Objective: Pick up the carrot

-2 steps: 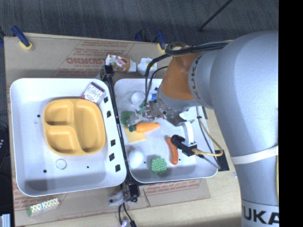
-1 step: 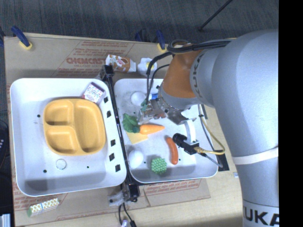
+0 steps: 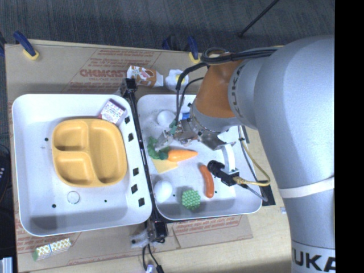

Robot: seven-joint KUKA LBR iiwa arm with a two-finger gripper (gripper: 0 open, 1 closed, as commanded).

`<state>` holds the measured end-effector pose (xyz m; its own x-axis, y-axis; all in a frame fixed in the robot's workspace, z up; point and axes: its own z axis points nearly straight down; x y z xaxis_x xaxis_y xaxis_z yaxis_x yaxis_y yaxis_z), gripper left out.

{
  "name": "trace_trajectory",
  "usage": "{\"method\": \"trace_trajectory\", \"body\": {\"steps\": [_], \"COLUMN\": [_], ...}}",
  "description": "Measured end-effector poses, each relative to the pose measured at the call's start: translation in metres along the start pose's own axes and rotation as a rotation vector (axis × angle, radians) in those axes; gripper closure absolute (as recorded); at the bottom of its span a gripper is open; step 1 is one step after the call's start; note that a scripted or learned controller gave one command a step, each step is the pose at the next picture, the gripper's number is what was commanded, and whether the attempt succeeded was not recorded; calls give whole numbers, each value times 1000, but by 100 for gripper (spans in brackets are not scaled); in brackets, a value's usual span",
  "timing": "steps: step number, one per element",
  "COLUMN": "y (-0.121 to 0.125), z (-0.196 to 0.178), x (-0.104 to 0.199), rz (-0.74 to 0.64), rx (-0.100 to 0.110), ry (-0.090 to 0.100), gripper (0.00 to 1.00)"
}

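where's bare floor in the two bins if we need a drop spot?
Left bin: bare floor below and left of the yellow tray. Right bin: crowded, with carrot, sausage, green ball, two white eggs and gripper packed close.

red "chemcast" print on the cardboard (image 3: 114, 67); "uka" on the arm (image 3: 313, 260).

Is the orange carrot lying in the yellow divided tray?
No, the orange carrot lies in the right white bin, while the yellow divided tray sits in the left bin.
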<state>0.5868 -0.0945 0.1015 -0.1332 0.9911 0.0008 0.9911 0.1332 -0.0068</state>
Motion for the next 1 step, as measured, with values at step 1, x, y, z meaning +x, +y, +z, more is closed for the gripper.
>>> {"method": "trace_trajectory", "body": {"steps": [1], "y": [-54], "z": [11], "x": [-1], "rz": [79], "rx": [-1], "ry": [1], "gripper": [0]}}
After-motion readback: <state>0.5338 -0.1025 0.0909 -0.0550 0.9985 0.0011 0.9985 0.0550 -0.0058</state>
